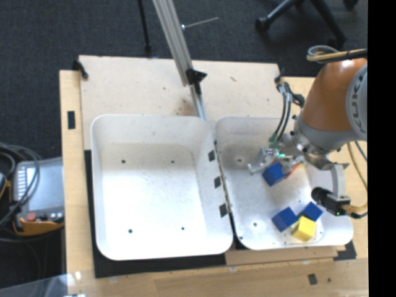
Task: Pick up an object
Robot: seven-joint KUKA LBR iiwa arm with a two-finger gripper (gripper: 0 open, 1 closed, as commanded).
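My gripper hangs low over the upper middle of the right bin, under the grey and orange arm that comes in from the right. A blue block lies tilted directly at the gripper's tip, touching it or just beneath it; the arm's wrist hides how the two meet. Near the bin's front right corner sit two more blue blocks, one to the left and one to the right, with a yellow block touching them in front.
The left bin lies beside the right one, their rims meeting at the middle. A slanted aluminium bar rises from the bench behind the bins. Cables and a black fitting hang from the arm over the right bin's right edge.
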